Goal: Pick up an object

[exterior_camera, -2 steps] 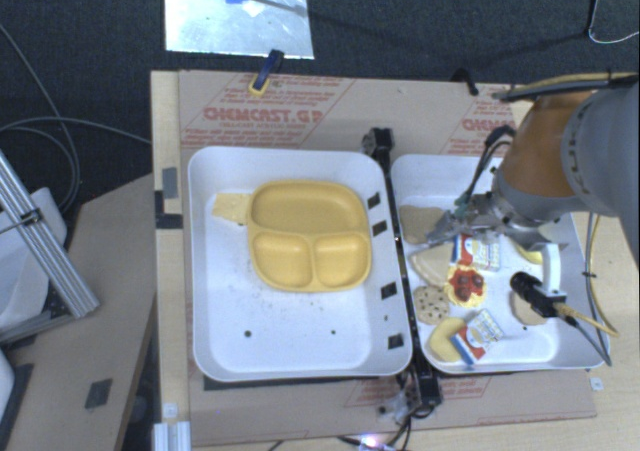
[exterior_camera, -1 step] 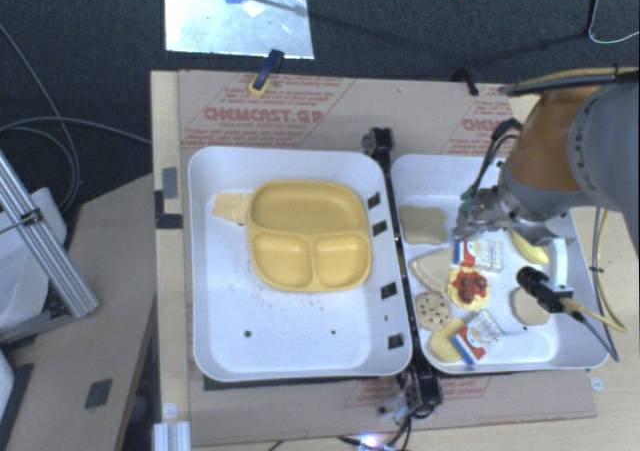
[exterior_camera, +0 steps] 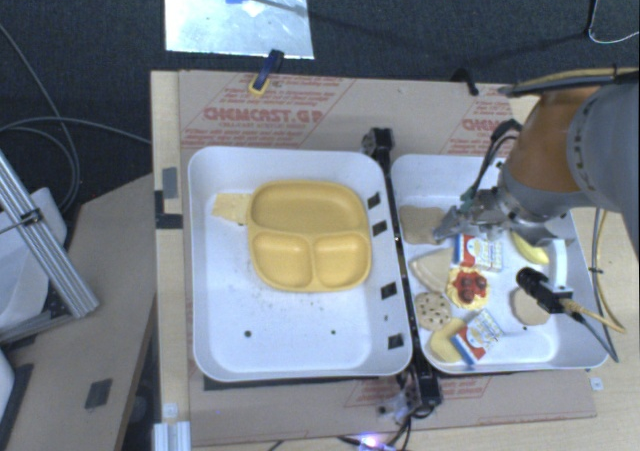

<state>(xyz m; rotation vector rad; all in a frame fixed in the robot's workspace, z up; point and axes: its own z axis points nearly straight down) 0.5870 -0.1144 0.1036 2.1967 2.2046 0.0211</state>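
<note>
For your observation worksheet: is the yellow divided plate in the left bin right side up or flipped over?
Right side up. The yellow divided plate shows its three hollow compartments facing the camera.

Single fixed overhead camera, slanted downward, mid-distance; both white bins (exterior_camera: 200, 269) on bench (exterior_camera: 320, 104) fully framed.

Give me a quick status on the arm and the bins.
Gripper low over right bin, among the toy food; grip unconfirmed. Nearest it: red-topped piece, banana. Yellow divided tray sits in left bin.
</note>
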